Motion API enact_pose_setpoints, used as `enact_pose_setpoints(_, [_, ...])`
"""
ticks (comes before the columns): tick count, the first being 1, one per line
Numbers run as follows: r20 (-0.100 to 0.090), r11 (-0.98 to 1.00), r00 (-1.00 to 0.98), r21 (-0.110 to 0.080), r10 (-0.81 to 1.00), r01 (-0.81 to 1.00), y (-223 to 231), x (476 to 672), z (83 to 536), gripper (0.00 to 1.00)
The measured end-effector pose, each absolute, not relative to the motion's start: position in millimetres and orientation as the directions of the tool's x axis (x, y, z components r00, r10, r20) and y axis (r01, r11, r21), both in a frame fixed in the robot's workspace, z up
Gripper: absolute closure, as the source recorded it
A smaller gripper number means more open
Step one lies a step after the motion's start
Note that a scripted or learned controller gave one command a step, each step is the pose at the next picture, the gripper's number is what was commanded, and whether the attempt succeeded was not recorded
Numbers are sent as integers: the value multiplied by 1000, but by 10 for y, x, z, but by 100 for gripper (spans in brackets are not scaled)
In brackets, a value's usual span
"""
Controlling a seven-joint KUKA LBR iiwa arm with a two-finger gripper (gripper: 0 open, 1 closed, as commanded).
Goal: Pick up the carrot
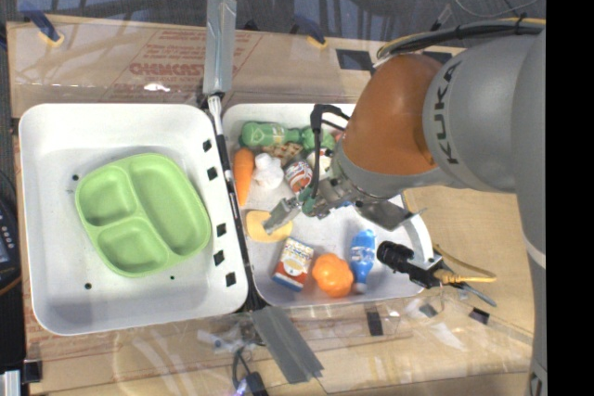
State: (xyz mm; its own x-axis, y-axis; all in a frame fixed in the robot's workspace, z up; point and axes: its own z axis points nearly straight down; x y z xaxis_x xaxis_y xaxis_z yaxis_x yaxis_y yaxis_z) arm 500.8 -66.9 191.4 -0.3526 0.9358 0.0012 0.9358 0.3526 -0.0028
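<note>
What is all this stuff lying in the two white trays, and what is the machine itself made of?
bins: two, white, side by side on the bench
divided plate: one, green, in the left bin
carrot: one, orange, at the right bin's left wall
green bottle: one, right bin's top
orange fruit: one, right bin's bottom
small carton: one, red and white, beside the fruit
blue bottle: one, right of the fruit
arm: one, grey with orange band
end effector: one, over a yellow item

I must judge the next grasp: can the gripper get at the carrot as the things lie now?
Probably yes. The carrot lies uncovered against the bin's left wall, and the gripper hovers just beside it. The wall leaves little finger room.
</note>
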Motion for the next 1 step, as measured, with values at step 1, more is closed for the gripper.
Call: enact_pose_setpoints(1, [1, 353, -353, -3, 936, 936, -669, 5008, 1914, 0])
